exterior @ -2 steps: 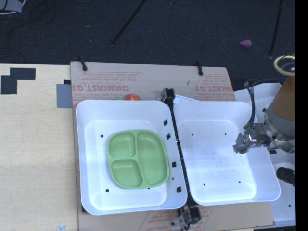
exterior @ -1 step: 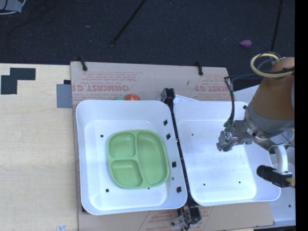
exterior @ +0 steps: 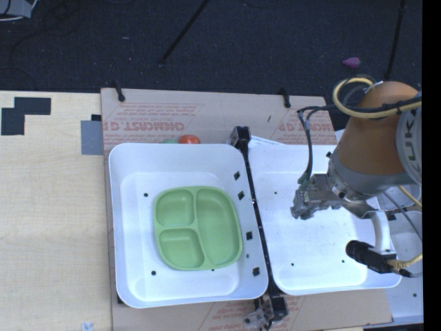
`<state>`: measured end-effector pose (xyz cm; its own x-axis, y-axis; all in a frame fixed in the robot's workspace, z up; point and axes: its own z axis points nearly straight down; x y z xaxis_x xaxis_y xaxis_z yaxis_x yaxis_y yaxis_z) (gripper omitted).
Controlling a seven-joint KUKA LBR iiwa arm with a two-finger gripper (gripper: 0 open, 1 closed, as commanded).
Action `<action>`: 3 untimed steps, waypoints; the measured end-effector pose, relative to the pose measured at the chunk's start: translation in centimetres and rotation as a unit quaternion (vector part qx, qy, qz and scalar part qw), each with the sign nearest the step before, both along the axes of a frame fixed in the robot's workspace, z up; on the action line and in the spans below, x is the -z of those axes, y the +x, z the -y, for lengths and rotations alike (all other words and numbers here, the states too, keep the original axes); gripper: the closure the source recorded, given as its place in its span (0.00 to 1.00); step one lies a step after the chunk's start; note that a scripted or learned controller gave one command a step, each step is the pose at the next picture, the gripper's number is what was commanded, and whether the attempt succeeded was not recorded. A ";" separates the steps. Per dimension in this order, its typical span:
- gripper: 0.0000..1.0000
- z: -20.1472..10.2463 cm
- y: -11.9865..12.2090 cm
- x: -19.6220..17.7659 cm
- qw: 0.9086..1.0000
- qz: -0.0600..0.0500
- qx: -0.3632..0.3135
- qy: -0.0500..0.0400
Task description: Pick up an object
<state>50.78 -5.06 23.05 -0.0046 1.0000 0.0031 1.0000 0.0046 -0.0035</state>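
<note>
Gripper [exterior: 303, 204] over right bin [exterior: 324, 274], finger state we cannot tell, green divided plate [exterior: 197, 227] in left bin [exterior: 131, 185].

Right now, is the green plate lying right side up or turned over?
Right side up: the green plate lies flat in the left bin, its three compartments facing up.
</note>
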 end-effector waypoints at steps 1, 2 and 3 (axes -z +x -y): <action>1.00 -5.1 -1.1 0.9 1.000 -0.001 0.000 0.000; 1.00 -10.1 -0.2 0.8 1.000 0.000 0.000 -0.001; 1.00 -15.4 -0.9 -0.3 1.000 0.000 0.000 -0.001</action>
<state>49.86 10.33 23.37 -0.0048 1.0000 0.0012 1.0000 0.0048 -0.0039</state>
